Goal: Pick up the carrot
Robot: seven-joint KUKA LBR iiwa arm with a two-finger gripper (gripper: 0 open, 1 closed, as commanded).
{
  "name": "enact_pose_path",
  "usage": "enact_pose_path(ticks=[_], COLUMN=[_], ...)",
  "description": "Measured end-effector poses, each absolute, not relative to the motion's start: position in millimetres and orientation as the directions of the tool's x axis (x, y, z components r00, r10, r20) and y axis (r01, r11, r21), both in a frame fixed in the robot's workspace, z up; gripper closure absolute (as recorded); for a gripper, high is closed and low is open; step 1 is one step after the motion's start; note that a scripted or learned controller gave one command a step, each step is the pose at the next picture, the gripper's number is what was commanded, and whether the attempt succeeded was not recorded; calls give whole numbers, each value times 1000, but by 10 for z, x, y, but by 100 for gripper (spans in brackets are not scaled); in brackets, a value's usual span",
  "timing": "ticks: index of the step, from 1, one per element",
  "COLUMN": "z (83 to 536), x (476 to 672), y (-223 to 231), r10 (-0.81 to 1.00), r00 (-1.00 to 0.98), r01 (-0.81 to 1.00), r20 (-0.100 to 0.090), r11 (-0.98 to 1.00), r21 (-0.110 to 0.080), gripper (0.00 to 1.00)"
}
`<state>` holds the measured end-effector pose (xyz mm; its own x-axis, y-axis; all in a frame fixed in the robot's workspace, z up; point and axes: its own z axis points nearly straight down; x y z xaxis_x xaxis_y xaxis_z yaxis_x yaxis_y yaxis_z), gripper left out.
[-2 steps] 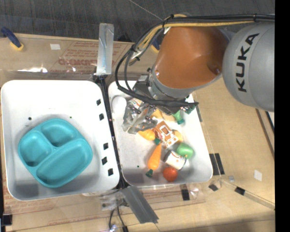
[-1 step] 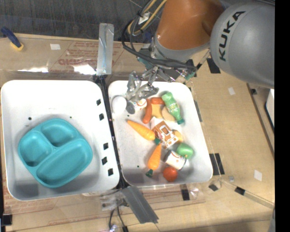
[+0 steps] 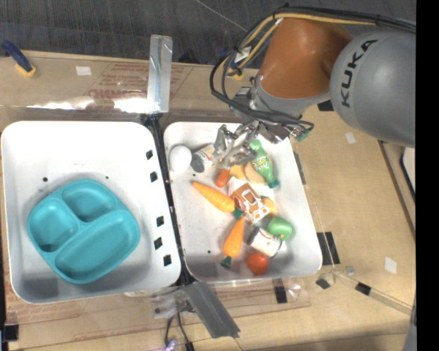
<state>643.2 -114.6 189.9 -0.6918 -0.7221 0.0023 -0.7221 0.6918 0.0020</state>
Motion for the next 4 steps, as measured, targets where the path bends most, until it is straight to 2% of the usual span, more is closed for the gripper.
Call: enact_pose_path(ticks=[1,2,3,4], z=[1875,2493,2285,1969], x=[5700,5701,5586,6223], y=[-951,-471,240,-489], r10=[-734,-899,-984,-979], r00=[-679,-439,-177,-202], r01=[-734,-898,-984,-979], r20=[-1,-3,-1,0], r11=[679,439,177,202], r21=[0,-4,0,2], gripper=[100,100,100,100])
